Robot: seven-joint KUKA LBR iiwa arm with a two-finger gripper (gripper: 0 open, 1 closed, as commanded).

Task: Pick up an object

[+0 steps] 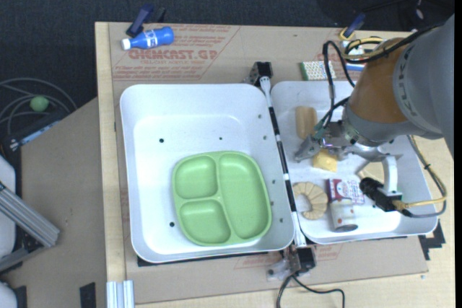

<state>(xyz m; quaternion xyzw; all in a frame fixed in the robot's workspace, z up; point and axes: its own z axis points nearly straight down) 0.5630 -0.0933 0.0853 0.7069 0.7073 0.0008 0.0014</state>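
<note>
Gripper (317, 144): low in right bin (361, 231), finger spread and any hold cannot be told. Just beside it: yellow block (325, 161), tan cylinder (305, 121). Nearer front: scalloped biscuit piece (312, 199), small can (342, 216). Left bin (144, 177): green divided plate (220, 197).

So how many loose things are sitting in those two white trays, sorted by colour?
Green: 1, the divided plate
Tan: 2, a cylinder block and a ridged crescent
Yellow: 1, a wedge
Red and white: 1, a small carton
Grey: 1, a small can
Total: 6
</note>
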